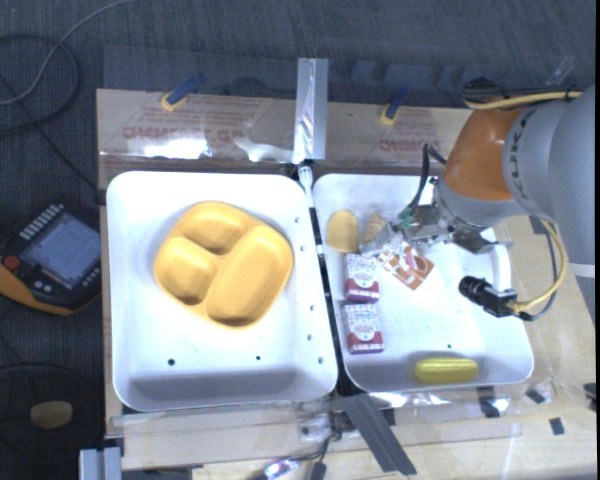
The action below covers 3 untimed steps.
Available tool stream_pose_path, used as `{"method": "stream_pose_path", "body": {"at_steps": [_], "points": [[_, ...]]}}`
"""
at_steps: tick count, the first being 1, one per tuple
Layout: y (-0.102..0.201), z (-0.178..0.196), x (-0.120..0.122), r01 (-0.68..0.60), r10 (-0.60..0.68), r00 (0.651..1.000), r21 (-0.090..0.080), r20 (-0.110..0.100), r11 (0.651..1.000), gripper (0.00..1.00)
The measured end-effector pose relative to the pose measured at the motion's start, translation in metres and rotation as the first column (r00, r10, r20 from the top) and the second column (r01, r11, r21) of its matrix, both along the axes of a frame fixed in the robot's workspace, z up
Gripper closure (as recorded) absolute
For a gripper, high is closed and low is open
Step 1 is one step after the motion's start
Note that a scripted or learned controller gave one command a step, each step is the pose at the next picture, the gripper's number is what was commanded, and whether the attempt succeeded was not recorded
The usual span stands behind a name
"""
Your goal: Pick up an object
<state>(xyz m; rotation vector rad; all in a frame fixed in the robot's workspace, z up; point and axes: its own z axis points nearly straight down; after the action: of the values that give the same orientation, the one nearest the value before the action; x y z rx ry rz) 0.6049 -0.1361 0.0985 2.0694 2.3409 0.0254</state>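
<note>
The claw (412, 226) sits low over the upper part of the right bin (510, 353), its dark fingers pointing toward that bin's back left corner. Whether it is released or clenched I cannot tell; the wrist hides the tips from above. No item is seen between them, so by my reading the pick is not yet done: the approach looks made, the grasp and the lift remain.

Just under and beside the claw lies a white and orange packet (408, 265), tilted, seemingly the nearest candidate, and it may be touching the tips, though the overlap is unclear. A small tan piece (375, 228) lies just to its left, and beyond that a rounded yellow object (342, 230) near the bin's left wall. Two red and white packets (362, 277) lie one below the other along that wall, the lower one (363, 328) nearer the front. A yellow oblong item (445, 370) rests by the front rim, well apart from the claw.

The left bin (140, 363) holds a large yellow lobed object (223, 262). A handheld controller (48, 258) lies on the floor to the left
</note>
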Motion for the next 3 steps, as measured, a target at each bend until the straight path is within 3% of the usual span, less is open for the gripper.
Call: {"method": "stream_pose_path", "body": {"at_steps": [1, 2, 3], "points": [[-0.001, 0.011, 0.003, 0.001, -0.001, 1.000, -0.004, 0.011, 1.000, 1.00], [0.039, 0.139, 0.025, 0.103, -0.103, 0.994, -0.004, -0.024, 0.995, 1.00], [0.072, 0.224, 0.052, 0.025, -0.025, 0.999, -0.003, -0.024, 1.000, 1.00]]}}
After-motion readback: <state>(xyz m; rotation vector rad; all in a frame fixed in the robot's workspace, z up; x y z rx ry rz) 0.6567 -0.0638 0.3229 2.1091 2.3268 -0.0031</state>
